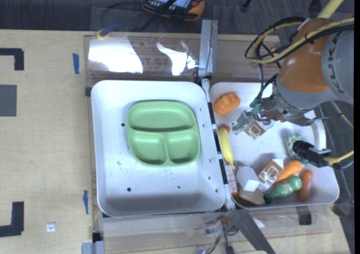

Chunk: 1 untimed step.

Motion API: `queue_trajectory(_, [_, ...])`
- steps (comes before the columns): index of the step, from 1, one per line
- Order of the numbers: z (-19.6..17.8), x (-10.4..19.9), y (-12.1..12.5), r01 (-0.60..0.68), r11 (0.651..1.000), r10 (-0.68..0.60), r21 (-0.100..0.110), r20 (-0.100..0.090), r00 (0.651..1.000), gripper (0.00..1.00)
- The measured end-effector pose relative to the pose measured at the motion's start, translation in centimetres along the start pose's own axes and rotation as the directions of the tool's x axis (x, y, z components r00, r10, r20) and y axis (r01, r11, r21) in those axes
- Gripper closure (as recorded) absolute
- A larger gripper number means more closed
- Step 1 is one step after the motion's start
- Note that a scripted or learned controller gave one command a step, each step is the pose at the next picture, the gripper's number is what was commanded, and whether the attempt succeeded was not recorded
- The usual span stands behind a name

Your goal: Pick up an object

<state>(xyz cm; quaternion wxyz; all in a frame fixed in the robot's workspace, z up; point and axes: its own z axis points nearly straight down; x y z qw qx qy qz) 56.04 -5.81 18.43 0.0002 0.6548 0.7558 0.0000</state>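
1. Two shallow white bins sit side by side on the bench – the left bin and the right bin.
2. Left of the banana, in the left bin, a green divided tray lies flat, with one long compartment above two smaller ones.
3. The banana lies lengthwise along the right bin's left wall.
4. Above the banana, near the bin's top left corner, sits an orange pumpkin-like toy.
5. Right of the banana, slightly higher, the gripper hangs over the bin floor with a small white-and-orange carton at its tips; whether the fingers are spread or closed on it I cannot tell.
6. Below and right of the banana, a cluster lies along the bin's lower edge – a white round piece, a brown slab, a white carton with orange print, a carrot, a green bottle-shaped toy and a red-orange piece.
7. Far right of the banana, a small green-and-white item rests near the arm's black fitting.
8. The grey arm with its orange band reaches in above the right bin.
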Motion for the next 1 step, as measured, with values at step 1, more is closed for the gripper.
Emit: queue_trajectory(1, [-7.34, -0.21, -7.5, -0.235, 0.972, 0.235, 0.001, 0.001, 0.972, 1.0])
